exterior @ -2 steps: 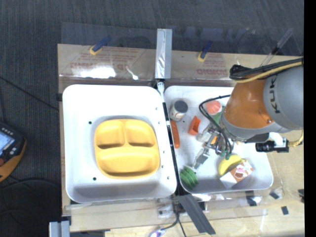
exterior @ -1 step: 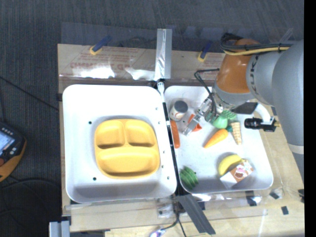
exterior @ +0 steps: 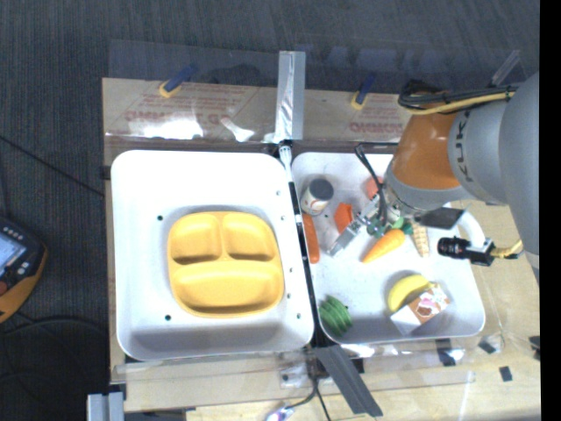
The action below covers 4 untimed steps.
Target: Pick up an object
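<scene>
I am reaching my arm point(exterior: 456, 152) into the right bin point(exterior: 456, 323), and my gripper point(exterior: 379, 213) is hanging over the clutter at its middle. Whether it is gripping anything I cannot tell; my wrist is covering it. The carrot point(exterior: 384, 245) is lying just below my gripper, touching or nearly so. A grey tool point(exterior: 344, 236) is lying to its left beside a red piece point(exterior: 343, 214) and a small jar point(exterior: 316, 193). Farther below, a banana point(exterior: 405, 289) is resting against a white box point(exterior: 424, 308), with a green thing point(exterior: 335, 312) well left. The left bin point(exterior: 140, 235) is holding a yellow tray point(exterior: 225, 261).
</scene>
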Each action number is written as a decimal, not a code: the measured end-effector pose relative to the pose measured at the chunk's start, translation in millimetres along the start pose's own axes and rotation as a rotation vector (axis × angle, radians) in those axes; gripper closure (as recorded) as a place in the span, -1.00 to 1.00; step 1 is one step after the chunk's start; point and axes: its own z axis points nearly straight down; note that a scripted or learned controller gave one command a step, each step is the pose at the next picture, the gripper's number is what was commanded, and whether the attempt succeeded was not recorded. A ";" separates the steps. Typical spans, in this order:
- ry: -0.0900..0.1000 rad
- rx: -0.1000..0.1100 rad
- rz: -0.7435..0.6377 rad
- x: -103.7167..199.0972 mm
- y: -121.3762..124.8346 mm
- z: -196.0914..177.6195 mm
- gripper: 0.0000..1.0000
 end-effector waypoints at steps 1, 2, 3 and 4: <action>-0.003 0.000 -0.002 -0.3 1.2 -10.5 1.00; -0.009 -0.004 0.153 47.5 -47.6 -3.7 1.00; -0.004 0.000 0.153 49.1 -48.6 -1.7 -1.00; 0.001 0.005 0.346 -3.6 1.3 0.7 -1.00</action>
